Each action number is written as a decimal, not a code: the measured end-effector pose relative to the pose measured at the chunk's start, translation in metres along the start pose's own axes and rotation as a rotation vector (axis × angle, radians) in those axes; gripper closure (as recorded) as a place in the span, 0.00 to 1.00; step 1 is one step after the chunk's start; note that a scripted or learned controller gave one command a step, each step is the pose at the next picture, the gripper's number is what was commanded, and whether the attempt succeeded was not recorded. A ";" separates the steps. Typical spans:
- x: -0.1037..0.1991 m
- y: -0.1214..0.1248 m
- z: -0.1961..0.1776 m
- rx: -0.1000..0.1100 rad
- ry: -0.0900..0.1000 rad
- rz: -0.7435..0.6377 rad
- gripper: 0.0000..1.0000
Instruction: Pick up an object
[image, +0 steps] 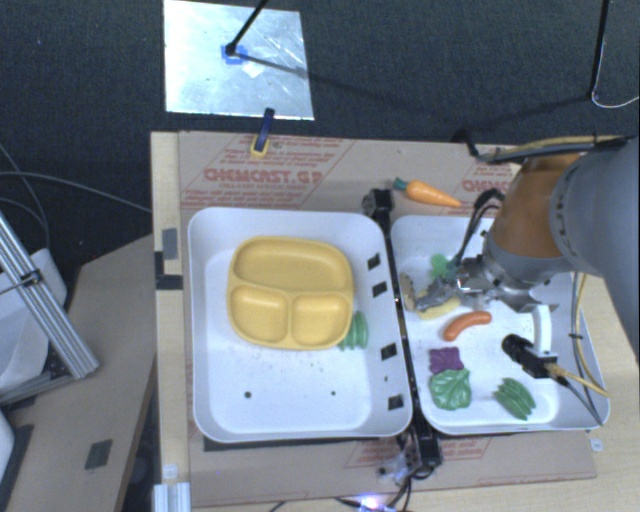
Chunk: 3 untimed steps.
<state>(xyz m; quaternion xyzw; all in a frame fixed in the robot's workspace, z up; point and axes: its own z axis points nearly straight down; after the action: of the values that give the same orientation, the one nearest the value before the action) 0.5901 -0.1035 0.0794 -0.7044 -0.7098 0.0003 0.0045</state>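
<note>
- The gripper (432, 296) sits low over the upper left part of the right bin (562, 418); its fingers point toward the divider between the bins.
- Finger state: cannot tell. The metal tip is small and blurred against a pale yellow item (436, 306) beneath it.
- Candidate objects lie in the right bin: an orange sausage-shaped piece (467, 324) just beside the gripper, a purple piece (446, 358), a green leaf piece (450, 388) and a green pod (515, 397) toward the near edge.
- Handling judgement: these look like toy foods, likely light, stiff and smooth, so liable to slip.
- Recommended hold: take the orange piece across its narrow middle, fingers square to its long axis.
- The left bin (215, 405) carries a yellow divided plate (291, 292).
</note>
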 end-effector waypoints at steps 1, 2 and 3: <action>-0.005 0.004 -0.021 -0.015 -0.007 0.004 1.00; -0.005 0.003 -0.020 -0.014 -0.006 0.005 0.00; 0.003 0.019 -0.061 -0.013 -0.007 0.002 0.00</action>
<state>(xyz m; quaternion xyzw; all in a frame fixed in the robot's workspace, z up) 0.6096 -0.1004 0.1400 -0.7050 -0.7092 -0.0020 -0.0025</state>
